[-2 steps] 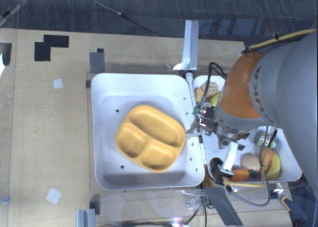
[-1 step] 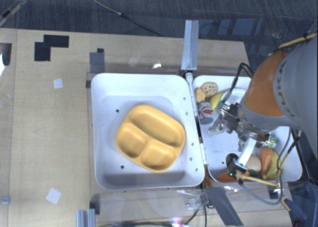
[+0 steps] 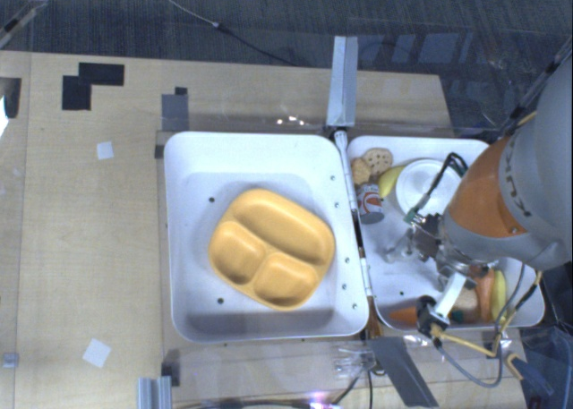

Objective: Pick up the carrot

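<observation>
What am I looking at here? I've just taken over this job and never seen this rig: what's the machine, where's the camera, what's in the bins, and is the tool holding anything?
There is one picture, taken by a fixed camera above the bench, looking down at a slant. The big grey shape with the orange band on the right is the robot arm. Its tool, the part that grasps, hangs low over the right bin.

The left bin holds a yellow divided tray. The right bin is crowded: cookies at its far corner, a small can by the dividing wall, a white dish, and an orange piece at the near edge that looks like the carrot.

I see nothing gripped in the tool, and the carrot lies in the bin, apart from it.
</observation>
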`<action>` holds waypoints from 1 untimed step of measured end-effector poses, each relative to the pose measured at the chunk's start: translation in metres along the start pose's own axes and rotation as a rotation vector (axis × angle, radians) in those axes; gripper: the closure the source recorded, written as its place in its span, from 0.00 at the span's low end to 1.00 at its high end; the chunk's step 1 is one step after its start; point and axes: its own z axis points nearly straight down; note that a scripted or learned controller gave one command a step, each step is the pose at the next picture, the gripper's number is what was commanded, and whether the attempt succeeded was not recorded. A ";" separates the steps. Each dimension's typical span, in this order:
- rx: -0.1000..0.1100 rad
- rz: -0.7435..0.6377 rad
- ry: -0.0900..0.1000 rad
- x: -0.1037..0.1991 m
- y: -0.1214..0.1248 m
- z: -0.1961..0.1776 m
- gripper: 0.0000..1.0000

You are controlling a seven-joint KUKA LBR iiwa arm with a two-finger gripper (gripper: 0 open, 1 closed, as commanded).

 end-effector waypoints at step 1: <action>0.007 0.067 -0.005 -0.008 0.002 -0.020 0.00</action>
